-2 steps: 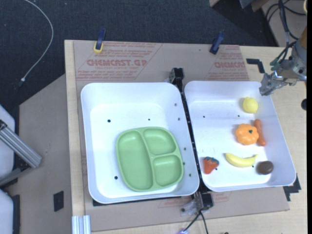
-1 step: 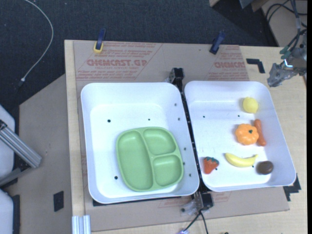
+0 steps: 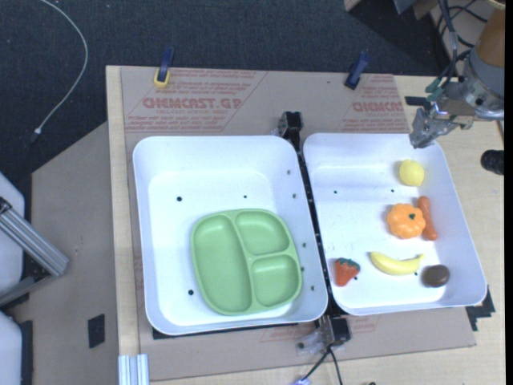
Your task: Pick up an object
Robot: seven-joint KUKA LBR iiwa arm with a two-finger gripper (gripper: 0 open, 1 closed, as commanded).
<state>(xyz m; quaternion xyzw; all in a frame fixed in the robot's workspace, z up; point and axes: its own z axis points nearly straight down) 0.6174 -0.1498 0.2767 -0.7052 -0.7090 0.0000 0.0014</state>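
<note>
My pincer hangs above the far right corner of the right bin, over its back rim, and nothing sits between its tips; whether those tips are spread or pressed together I cannot tell from this slanted view. The things I might lift all lie in the right bin, toward its right side. Nearest to my pincer is a lemon, just below it in the view and apart from it. Further toward the front sits a small orange pumpkin, with a carrot lying against its right side. In front of those a banana lies crosswise, and just beside its right end rests a dark brown round thing near the bin's front right corner. A strawberry sits by itself close to the bin's left wall, well apart from the lemon. The left bin holds a green divided plate with three compartments, lying flat in the front half. Both bins rest side by side on a brown board covering the surface, held at its far edge by a yellow clamp and a blue clamp.
</note>
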